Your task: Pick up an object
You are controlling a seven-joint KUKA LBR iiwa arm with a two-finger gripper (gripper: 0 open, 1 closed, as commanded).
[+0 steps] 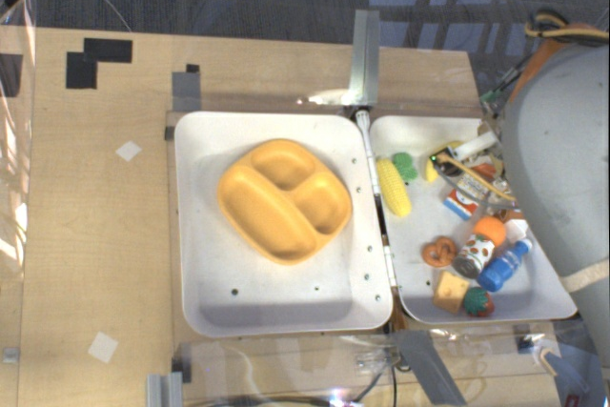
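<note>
Seen from above at a slant: 2 shallow white bins side by side on a wooden bench. In the left bin, 1 yellow plate with 3 compartments, lying near the middle, well apart from the front rim. In the right bin, a crowd of small things for picking. Close along its left wall, a yellow corn cob, with a small green piece just beside its far end. Toward the back edge, a white tube; below that, a red, white and blue box. Nearer the front, a brown ring-shaped pretzel, an orange ball, a small can and a blue bottle with a white cap, packed close together. At the front edge, a yellow block touching a green and red piece. Looming over the right bin's right side, the grey arm, covering that rim and some of the things under it. Impossible to tell how far open the gripper stands or whether it has hold of anything. On the bench's far left corner, 2 black patches.
</note>
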